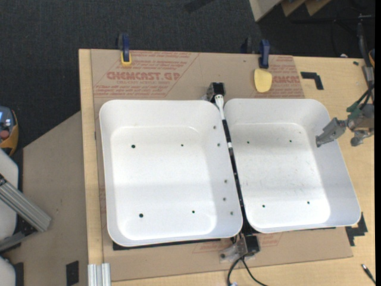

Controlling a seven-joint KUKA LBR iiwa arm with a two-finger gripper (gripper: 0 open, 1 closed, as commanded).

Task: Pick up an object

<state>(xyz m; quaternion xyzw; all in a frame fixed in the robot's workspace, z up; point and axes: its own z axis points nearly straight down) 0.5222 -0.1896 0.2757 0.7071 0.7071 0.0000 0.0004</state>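
– gripper (326,134) sitting at the far right, a grey piece poking in over the right-hand rim of the right bin (280,102). open or closed? i cannot tell from this angle.

– anything caught in it?

– nothing visible in its grasp. its tip hangs just over the rim, near the bin's upper right corner.

– and the object to pick up?

– which thing that is, i cannot tell. the floor of the right bin shows white with faint grey speckling and a few small dark dots. the left bin (155,103) shows plain white with four dark dots.

– how do the bins sit?

– side by side, rims touching along a black strip (229,154) running down the middle. both lie on a brown cardboard sheet (149,73) with red print.

– further out?

– two blue clamps at the sheet's top edge, one (125,47) above the left bin, one (264,51) above the right. a yellow pad (262,80) lies just below the right clamp, on the sheet, just beyond the right bin. a cable (238,267) trails off below the bins. pale bench (360,177) to the right, dark floor (59,16) beyond.
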